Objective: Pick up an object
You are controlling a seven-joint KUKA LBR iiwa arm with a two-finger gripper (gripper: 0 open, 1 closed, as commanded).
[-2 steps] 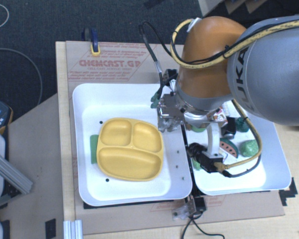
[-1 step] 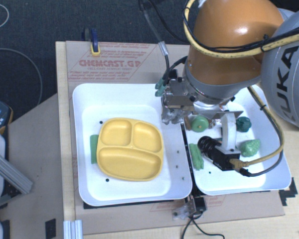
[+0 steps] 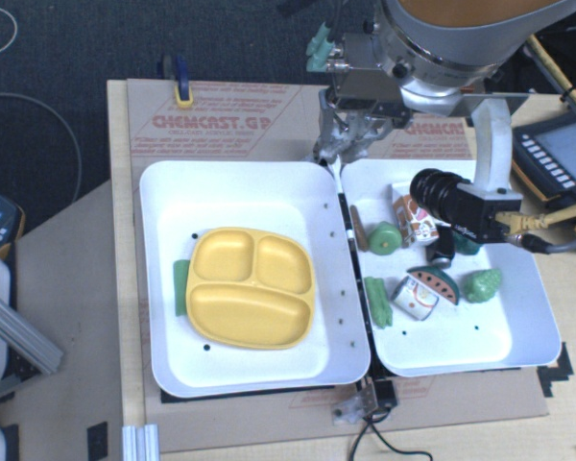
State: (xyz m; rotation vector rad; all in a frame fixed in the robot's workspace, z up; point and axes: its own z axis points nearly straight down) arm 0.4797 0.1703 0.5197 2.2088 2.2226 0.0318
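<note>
My gripper (image 3: 338, 152) hangs over the back edge of the bins, right above the seam between them, with nothing seen in it. The left bin (image 3: 163, 209) holds a yellow divided plate (image 3: 252, 286) with a green flat piece (image 3: 180, 286) poking out under its left edge. In the right bin (image 3: 518, 344) lie a green round fruit (image 3: 384, 239), a brown stick (image 3: 358, 230), a red-and-white printed can (image 3: 418, 217), a watermelon slice (image 3: 434, 280), a small white cup (image 3: 415, 300), a green block (image 3: 378, 302) and a green leafy lump (image 3: 481, 283).
A black cylinder on a white bracket (image 3: 446, 198) reaches over the right bin's back half, hiding part of a teal item (image 3: 466, 244). The arm's wide body (image 3: 461, 17) overhangs the back of the bench. A yellow-and-blue clamp (image 3: 182, 83) sits at the board's back left.
</note>
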